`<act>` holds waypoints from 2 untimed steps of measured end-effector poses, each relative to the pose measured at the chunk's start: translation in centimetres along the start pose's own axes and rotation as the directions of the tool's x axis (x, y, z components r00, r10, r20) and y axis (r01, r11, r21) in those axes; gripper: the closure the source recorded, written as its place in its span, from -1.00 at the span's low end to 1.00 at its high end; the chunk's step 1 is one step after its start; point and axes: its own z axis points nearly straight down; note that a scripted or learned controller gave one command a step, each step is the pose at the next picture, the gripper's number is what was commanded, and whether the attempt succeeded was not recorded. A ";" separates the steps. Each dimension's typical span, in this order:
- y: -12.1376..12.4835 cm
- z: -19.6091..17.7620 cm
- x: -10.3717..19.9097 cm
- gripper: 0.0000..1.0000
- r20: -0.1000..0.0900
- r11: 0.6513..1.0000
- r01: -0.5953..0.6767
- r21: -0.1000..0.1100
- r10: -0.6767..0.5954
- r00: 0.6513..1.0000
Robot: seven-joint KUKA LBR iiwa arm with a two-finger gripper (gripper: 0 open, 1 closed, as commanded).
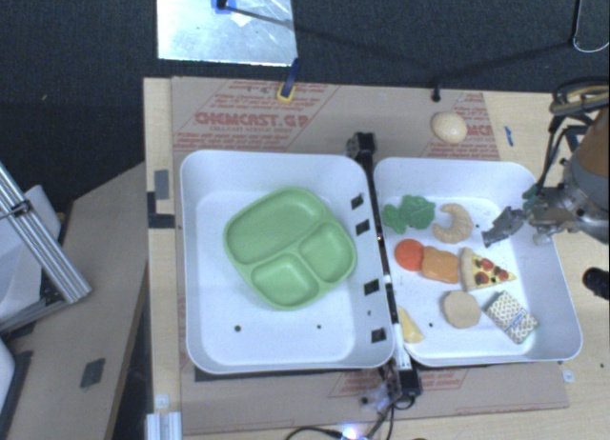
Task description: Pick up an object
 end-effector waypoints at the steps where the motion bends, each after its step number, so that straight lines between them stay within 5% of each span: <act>1: 0.3 -0.7 0.0 -1.00 0.003 1.000 0.004 -0.013 -0.003 1.000; 2: 0.2 3.4 0.3 -1.00 0.002 1.000 0.002 -0.011 -0.002 1.000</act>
